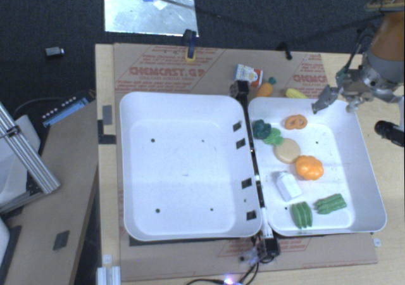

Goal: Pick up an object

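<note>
The arm [387, 43] comes in at the upper right of the frame, and its gripper [335, 97] hangs over the top right corner of the right bin [367, 176]. Two fingers [321, 101] show, set apart from each other with nothing between them, so the jaws stand open and hold nothing. The right bin carries the loose things: a pretzel [295, 122] near its top edge, just left of and below the gripper; a dark green broccoli [261, 129] at the bin's upper left with a lighter green piece [274, 138] touching it; a pale round disc [288, 151] below those; an orange pepper [309, 167] just beside the disc to its lower right; a white block [288, 186] lower down; and two green ridged pieces, one [302, 215] near the bottom edge and one [331, 203] to its right. The left bin [183, 166] fills the middle of the frame. Beyond the bins, on the cardboard at the top, lie a carrot [264, 89], a yellow piece [295, 94] and a small white and red packet [248, 74].
</note>
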`<state>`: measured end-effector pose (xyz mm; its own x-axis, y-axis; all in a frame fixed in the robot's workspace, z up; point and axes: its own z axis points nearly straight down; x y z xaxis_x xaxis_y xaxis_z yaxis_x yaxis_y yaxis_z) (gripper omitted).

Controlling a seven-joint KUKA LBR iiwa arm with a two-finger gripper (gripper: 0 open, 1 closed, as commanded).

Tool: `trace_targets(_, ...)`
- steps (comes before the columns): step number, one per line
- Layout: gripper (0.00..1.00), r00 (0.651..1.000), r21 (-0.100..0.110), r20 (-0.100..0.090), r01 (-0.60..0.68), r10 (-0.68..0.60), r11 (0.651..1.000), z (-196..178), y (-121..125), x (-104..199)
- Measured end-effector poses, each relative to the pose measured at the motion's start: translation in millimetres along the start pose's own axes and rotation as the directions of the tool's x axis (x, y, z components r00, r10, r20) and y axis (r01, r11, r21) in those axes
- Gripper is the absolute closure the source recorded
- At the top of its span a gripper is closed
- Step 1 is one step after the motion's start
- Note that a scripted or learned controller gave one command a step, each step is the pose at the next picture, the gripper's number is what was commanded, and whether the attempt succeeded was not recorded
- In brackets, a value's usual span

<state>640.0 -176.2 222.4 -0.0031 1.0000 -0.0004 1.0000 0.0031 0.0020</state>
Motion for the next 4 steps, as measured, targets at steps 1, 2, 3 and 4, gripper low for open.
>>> trace_targets(1,0.0,1.0,0.005,-0.005,0.009,-0.009,1.0,134,27,88)
trace_targets(2,0.0,1.0,0.008,-0.002,-0.003,0.003,1.0,139,-41,89)
trace_targets(3,1.0,1.0,-0.001,0.0,-0.001,0.001,1.0,127,-36,89)
trace_targets(4,1.0,1.0,-0.009,-0.003,0.009,-0.009,1.0,32,-26,167)
